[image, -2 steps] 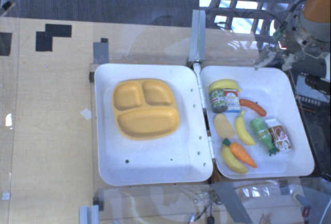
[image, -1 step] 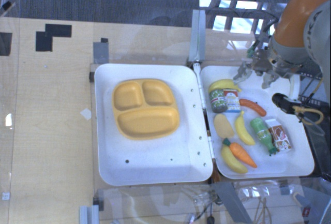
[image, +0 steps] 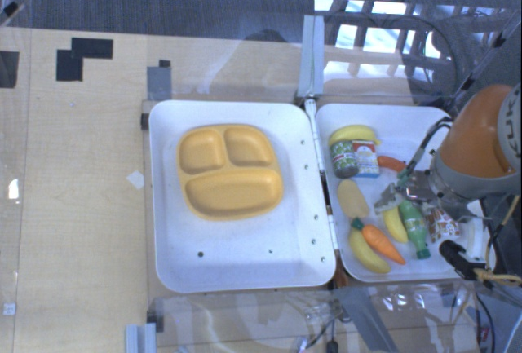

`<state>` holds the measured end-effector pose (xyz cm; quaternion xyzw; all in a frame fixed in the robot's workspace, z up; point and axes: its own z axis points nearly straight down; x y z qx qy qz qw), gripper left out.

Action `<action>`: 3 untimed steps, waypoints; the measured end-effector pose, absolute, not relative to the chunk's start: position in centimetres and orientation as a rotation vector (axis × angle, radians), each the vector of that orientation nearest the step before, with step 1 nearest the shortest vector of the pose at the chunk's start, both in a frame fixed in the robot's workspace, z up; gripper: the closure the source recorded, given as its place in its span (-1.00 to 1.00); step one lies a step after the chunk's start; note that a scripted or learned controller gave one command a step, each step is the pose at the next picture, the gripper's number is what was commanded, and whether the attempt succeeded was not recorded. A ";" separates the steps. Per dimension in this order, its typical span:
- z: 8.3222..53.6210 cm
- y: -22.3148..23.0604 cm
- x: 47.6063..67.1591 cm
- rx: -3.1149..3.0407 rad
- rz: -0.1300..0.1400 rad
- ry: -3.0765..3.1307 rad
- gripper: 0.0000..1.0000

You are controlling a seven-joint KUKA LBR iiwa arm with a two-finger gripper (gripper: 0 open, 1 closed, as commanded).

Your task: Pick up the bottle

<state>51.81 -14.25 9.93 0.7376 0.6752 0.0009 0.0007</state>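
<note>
The tool [image: 405, 193] hung over the green bottle [image: 414, 228] in the right bin [image: 424, 119]; whether it was open or closed, I cannot tell.

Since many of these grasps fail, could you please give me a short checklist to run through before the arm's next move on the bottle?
1. Bottle located: green bottle lies in the right bin. Ok.
2. Gripper over the bottle's upper end. Ok.
3. Bottle between the fingers: hidden by the wrist. Cannot tell.
4. Room around the bottle: a small yellow piece lies right beside it and the carrot is close. Not ok.
5. Yellow divided tray in the left bin, away from the arm. Ok.
</note>
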 end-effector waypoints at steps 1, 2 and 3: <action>11.6 -14.3 52.3 2.304 0.019 2.114 1.00; 9.7 -13.0 54.6 2.443 0.033 1.932 1.00; 26.8 0.0 49.5 2.499 0.007 1.900 1.00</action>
